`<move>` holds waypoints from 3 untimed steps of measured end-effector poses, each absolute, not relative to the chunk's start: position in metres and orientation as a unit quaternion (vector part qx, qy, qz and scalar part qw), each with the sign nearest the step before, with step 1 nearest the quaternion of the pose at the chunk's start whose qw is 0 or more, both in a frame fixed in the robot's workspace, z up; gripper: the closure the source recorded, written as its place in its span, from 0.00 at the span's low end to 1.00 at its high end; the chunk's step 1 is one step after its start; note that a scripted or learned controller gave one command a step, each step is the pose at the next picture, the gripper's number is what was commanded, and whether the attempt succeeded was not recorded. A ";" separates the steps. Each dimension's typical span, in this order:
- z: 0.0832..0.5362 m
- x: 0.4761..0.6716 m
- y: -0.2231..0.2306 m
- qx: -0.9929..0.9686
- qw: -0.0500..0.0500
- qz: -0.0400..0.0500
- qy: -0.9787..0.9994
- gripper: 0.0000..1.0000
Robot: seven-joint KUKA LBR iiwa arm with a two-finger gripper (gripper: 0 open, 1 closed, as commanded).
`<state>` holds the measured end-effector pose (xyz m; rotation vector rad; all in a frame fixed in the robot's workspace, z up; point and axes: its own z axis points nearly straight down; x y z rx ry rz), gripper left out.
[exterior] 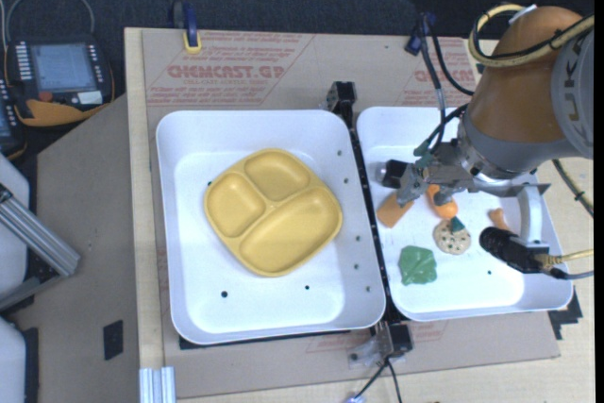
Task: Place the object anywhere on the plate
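Observation:
A yellow plate [274, 210] with three compartments lies in the left bin [189, 297], and nothing lies on it. My gripper [421, 186] is low over the left part of the right bin [472, 297], among small food toys. An orange wedge [392, 209] lies just below and left of the gripper, touching or almost touching it. Another orange piece [442, 199] sits right beside the gripper on its right. I cannot make out whether either piece is held.
Further right in the right bin are a speckled cookie [452, 240] with a small dark teal piece [457, 224] at its top, a green leafy toy [416, 264] and a small orange bit [497, 219]. The arm covers the bin's back right.

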<state>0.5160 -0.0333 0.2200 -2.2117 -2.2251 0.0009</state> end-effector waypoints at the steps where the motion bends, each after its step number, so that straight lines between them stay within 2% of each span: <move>1: 0.229 0.508 0.027 -0.705 0.001 -0.001 -0.709 1.00; 2: 0.228 0.506 0.090 -0.704 0.001 -0.001 -0.710 1.00; 3: 0.227 0.486 0.149 -0.704 0.002 0.000 -0.710 1.00</move>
